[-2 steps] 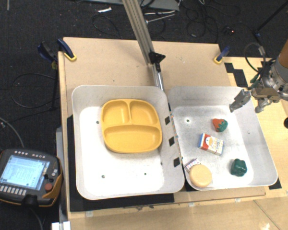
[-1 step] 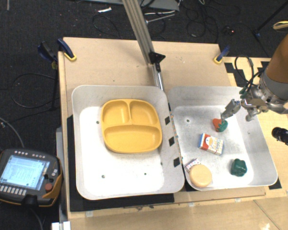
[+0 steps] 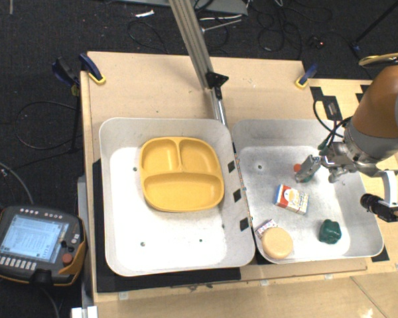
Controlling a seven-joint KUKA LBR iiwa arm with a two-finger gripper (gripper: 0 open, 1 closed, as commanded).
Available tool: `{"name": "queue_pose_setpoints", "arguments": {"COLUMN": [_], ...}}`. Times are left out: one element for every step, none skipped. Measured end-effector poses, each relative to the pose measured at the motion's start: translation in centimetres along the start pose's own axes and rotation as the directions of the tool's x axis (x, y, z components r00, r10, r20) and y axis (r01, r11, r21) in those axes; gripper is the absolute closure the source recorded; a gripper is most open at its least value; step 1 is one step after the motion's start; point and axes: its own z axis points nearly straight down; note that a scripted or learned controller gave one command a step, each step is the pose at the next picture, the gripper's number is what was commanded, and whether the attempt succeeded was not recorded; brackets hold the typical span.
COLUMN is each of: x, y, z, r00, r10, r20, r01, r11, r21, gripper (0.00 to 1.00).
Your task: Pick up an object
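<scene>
The right bin [image 3: 358, 244] holds a small red, white and orange box [image 3: 291, 199] near its middle. A round tan object [image 3: 277, 243] lies at its front left and a dark green object [image 3: 330, 231] at its front right. A tiny red-orange piece [image 3: 296, 169] sits further back. My gripper [image 3: 310, 168] reaches in from the right, low over the back of this bin. Its tip is right beside the red-orange piece and above and to the right of the box. Nothing is visibly held.
In the left bin [image 3: 119, 244] a yellow divided plate [image 3: 182, 173] sits toward the back. A metal pole [image 3: 192, 32] slants down to the seam between the bins. Blue-and-yellow clamps [image 3: 89, 68] grip the bench's back corners, and a teach pendant [image 3: 33, 244] lies on the floor at the left.
</scene>
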Motion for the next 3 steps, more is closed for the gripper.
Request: {"name": "queue_pose_setpoints", "arguments": {"x": [0.0,-0.5,-0.5], "y": [0.2,0.2,0.3], "z": [-1.4,-7.7,-9.4], "r00": [1.000,1.000,1.000], "r10": [-0.001,-0.003,-0.002], "r20": [0.002,0.004,0.003], "r01": [0.001,0.003,0.002], "r11": [1.000,1.000,1.000], "r21": [-0.008,-0.014,-0.010], "gripper": [1.00,1.00,1.00]}}
